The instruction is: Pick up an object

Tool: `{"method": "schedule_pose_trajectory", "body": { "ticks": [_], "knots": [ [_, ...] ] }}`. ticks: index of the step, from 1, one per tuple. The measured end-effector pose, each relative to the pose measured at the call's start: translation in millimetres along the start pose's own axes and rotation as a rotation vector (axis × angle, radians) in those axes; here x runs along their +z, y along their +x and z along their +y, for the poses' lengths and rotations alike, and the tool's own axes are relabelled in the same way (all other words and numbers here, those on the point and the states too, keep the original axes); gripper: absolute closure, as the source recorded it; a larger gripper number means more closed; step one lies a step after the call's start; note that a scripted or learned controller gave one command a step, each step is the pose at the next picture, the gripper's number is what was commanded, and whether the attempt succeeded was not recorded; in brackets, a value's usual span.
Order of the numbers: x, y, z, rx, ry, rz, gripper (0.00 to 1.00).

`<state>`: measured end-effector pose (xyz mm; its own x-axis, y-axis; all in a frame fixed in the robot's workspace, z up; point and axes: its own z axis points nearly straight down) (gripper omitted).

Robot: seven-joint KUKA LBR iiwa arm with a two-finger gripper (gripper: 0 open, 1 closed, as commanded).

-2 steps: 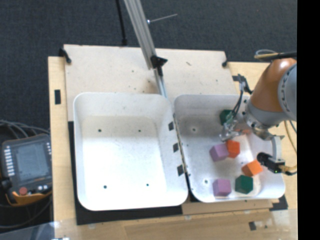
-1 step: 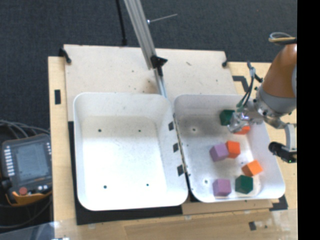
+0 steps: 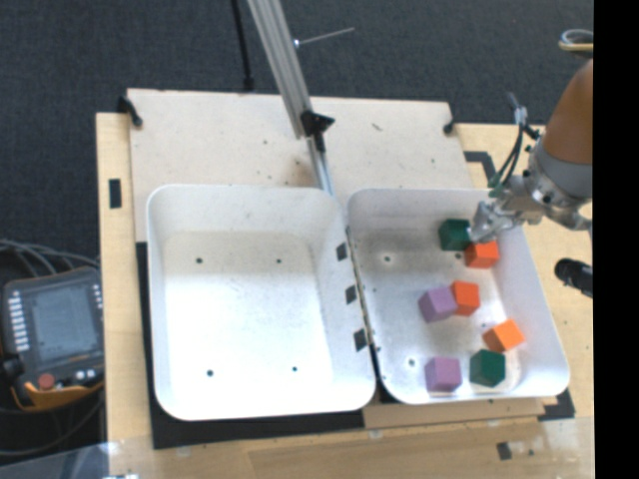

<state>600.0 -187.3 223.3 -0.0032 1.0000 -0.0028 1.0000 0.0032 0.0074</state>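
The arm (image 3: 567,133) is reaching in from three o'clock, and its gripper (image 3: 485,222) is hanging over the right bin (image 3: 399,267), just above a green block (image 3: 454,235) and an orange block (image 3: 482,253). Toward six o'clock, two purple blocks (image 3: 436,304), two more orange ones (image 3: 465,295) and another green one (image 3: 487,368) are lying. The left bin (image 3: 250,297) is sitting at nine o'clock.

the tool (image 3: 486,224) partly hides a green block (image 3: 454,235); its fingers seem too small to read.
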Motion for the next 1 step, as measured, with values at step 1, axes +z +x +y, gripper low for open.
{"method": "schedule_pose_trajectory", "body": {
  "ticks": [1],
  "knots": [
    [-64.9,-3.4,4.5,-0.001,-0.002,-0.001,1.00]
  ]
}}
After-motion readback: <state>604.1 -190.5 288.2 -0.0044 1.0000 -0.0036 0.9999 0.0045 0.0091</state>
